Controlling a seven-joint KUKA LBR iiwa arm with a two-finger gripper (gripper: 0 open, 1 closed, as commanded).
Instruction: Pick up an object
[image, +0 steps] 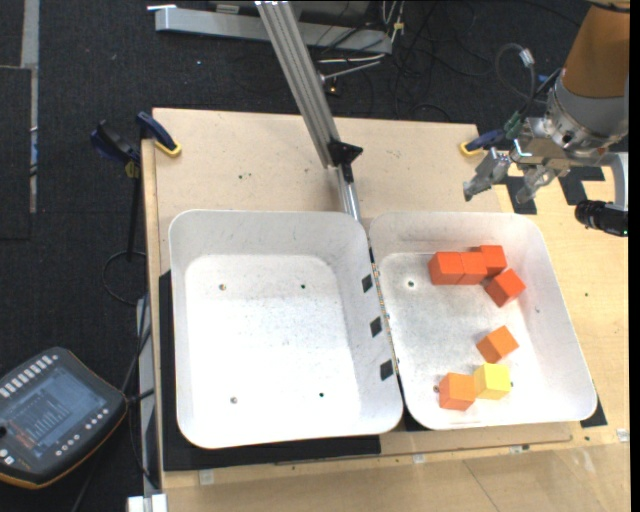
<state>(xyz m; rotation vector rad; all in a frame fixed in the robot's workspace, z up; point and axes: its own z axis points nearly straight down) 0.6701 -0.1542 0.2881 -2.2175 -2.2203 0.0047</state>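
The right bin (560, 300) holds several blocks. Two orange blocks (462, 266) lie side by side near its far edge, with a red-orange block (505, 287) just right of them. Lower down sit an orange block (497, 344), a yellow block (494, 381) and another orange block (456, 391) touching the yellow one. My gripper (505, 188) hangs above the bench just beyond the right bin's far rim, with its fingers (479, 183) spread apart and nothing between them.
The left bin (200, 240) lies beside the right one. A slanted metal pole (305, 85) reaches down to the gap between the bins. Clamps (158, 135) sit at the bench's far corners. A teach pendant (50, 415) rests at the lower left.
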